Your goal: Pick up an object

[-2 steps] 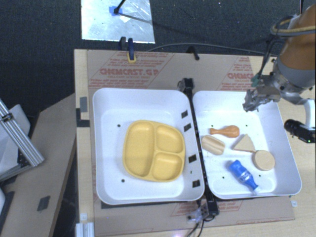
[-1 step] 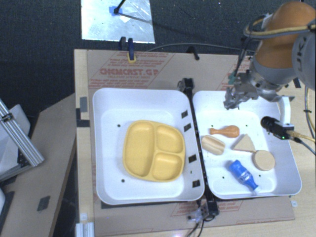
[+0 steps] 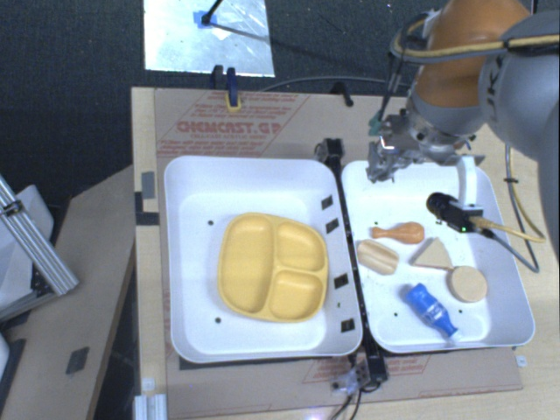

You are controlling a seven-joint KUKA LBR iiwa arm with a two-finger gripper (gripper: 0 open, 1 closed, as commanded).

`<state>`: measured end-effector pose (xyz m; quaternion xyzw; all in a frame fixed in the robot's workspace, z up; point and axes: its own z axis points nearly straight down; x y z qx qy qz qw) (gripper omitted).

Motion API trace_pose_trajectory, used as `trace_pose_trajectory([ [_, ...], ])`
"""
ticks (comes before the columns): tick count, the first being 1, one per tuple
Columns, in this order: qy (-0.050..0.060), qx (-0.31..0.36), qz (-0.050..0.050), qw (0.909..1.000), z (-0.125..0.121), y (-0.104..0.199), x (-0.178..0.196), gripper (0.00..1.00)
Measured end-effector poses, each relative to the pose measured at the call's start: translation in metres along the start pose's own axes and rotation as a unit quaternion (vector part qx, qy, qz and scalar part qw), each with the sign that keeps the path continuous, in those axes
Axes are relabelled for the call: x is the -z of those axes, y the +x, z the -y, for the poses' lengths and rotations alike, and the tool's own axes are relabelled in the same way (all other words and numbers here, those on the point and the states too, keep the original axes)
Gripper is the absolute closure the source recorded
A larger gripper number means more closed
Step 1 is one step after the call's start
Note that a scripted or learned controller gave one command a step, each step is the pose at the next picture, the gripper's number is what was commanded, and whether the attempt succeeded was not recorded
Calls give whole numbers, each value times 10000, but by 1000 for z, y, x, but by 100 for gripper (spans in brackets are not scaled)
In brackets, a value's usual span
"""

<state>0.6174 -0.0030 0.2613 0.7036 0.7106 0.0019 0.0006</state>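
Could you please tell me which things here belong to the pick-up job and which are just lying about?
For the job:
hand
blue bottle
wooden drumstick
bread roll
wooden wedge
wooden disc
right bin

Lying about:
yellow divided plate
left bin
foil sheet

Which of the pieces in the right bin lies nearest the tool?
The brown drumstick-shaped piece, topmost of the group, just below the tool; the blue bottle is farthest.

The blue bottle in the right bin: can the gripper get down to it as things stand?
Probably yes. The blue bottle lies by itself near the front of the right bin, apart from the round wooden disc, with nothing over it; the gripper hangs at the bin's far edge.
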Motion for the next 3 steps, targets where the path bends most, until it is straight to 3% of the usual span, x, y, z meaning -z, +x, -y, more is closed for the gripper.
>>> trace_pose_trajectory([
  [1, 1, -5, 1, 10000, -15, 47, -1, 100],
  [2, 15, -5, 2, 10000, -24, 93, -24, 100],
  [3, 10, -22, 8, 10000, -24, 90, -23, 0],
])
